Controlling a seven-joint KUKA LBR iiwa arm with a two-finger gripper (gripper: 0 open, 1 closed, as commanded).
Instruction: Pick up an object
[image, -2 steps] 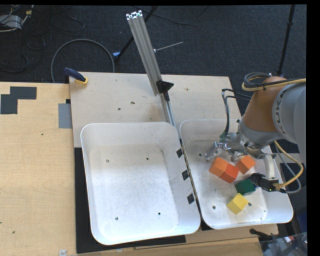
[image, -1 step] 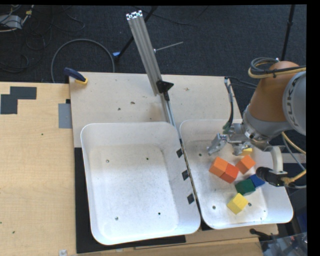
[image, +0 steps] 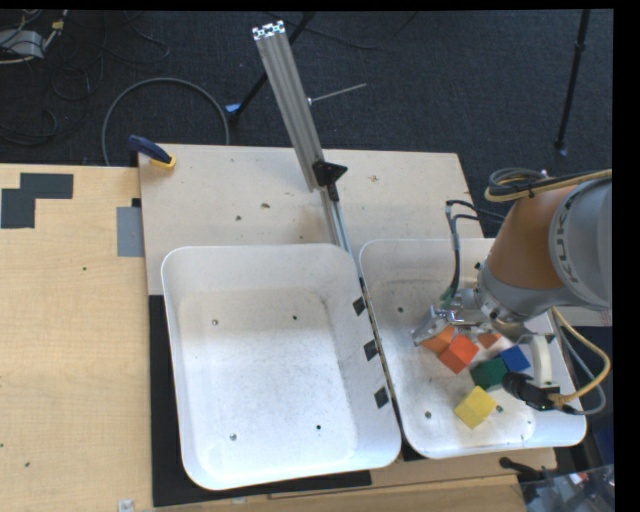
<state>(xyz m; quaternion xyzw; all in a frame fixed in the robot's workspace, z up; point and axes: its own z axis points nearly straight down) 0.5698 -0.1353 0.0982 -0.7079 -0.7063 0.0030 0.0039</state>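
Observation:
The right bin (image: 405, 290) holds a cluster of small blocks: an orange block (image: 461, 353), a second orange piece (image: 436, 341) just left of it, a green block (image: 489, 373), a blue block (image: 514, 358) and a yellow block (image: 475, 407) nearer the front. My gripper (image: 447, 318) is down in that bin, right above the orange pieces at the cluster's left edge. The grey and orange wrist hides how the gripper meets the blocks.
The left bin (image: 200, 300) lies beside the right one, with black clips along the shared rim (image: 368, 350). A slanted aluminium bar (image: 297, 110) rises behind the bins. Yellow and black cables (image: 570, 395) hang at the right bin's right edge.

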